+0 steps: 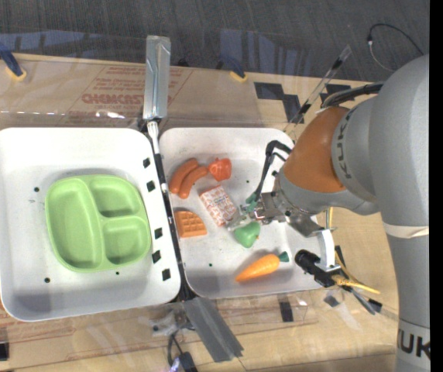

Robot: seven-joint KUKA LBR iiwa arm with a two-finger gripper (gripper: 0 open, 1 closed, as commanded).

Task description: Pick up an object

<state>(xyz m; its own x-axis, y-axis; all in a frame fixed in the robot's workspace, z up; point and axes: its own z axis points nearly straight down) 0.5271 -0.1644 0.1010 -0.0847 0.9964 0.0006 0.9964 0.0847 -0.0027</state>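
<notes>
Jaws (pixel 254 211) are sitting low over the right-hand bin (pixel 206 142), at the end of the grey arm (pixel 376 161) that is reaching in from the right, and the nearest candidate is lying almost directly beneath them: a small green piece (pixel 246 235), just below and slightly to the left of the tips, apparently touching or very nearly so. Whether the jaws are spread or closed cannot be told, since the wrist is hiding the tips, and nothing is visibly clamped between them. A white-and-red packet (pixel 218 205) is lying just to the left, its long axis running diagonally from upper left to lower right. The carrot (pixel 259 267) is resting further toward the near edge, pointing left and slightly down, with its green top to the right. The sausages (pixel 186 176), the small red piece (pixel 221 168) and the waffle (pixel 190 224) are sitting further left, near the divider. The green tray (pixel 97 223) is occupying the left bin (pixel 12 208), well apart. The green piece looks the likeliest target, needing only a short descent.
</notes>
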